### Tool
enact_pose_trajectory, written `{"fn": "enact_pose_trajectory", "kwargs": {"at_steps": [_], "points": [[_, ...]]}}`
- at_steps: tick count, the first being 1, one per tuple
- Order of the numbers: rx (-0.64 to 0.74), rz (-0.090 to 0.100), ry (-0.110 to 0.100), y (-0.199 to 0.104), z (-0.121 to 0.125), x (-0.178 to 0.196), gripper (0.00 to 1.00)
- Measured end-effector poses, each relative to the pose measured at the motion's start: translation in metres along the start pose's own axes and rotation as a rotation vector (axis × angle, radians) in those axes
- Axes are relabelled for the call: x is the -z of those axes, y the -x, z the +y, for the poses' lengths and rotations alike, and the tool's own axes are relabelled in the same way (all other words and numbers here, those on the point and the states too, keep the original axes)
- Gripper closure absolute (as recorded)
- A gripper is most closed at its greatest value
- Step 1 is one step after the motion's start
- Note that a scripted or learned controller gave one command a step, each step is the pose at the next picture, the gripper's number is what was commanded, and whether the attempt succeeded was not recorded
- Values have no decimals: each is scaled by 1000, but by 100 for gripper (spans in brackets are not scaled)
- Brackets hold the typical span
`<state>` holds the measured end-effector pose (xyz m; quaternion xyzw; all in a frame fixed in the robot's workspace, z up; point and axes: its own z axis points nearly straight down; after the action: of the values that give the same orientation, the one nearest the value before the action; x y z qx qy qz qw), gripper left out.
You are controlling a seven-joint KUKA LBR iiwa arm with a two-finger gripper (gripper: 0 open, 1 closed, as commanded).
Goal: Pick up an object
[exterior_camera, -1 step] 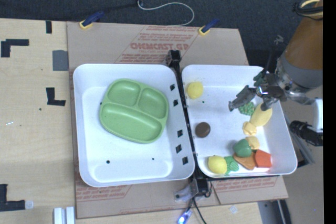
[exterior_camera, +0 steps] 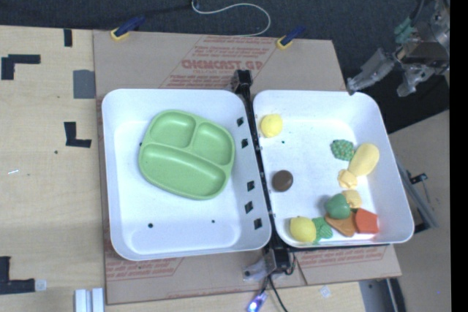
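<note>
The right bin (exterior_camera: 380, 120) holds several toy foods. A yellow ball (exterior_camera: 270, 125) lies near its far left corner and a brown disc (exterior_camera: 282, 180) sits by the left wall. Along the right side are a bumpy green piece (exterior_camera: 341, 150) and a long yellow piece (exterior_camera: 363, 159). In the near right corner a green pepper (exterior_camera: 338, 206), an orange-red piece (exterior_camera: 365, 221) and a yellow lemon (exterior_camera: 303, 229) crowd together. My gripper (exterior_camera: 376, 89) hangs above the bin's far right corner, open, with nothing between its fingers.
The left bin (exterior_camera: 121, 157) holds a green divided plate (exterior_camera: 187, 153). Both bins rest on a cardboard sheet (exterior_camera: 212, 62) on the bench. A white cable (exterior_camera: 219, 9) loops over the dark cloth at the back.
</note>
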<state>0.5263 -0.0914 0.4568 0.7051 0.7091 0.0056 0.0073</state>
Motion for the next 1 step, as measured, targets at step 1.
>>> {"fn": "enact_pose_trajectory", "kwargs": {"at_steps": [1], "points": [[-3, 1, -19, 1, -1, 0, 100]]}}
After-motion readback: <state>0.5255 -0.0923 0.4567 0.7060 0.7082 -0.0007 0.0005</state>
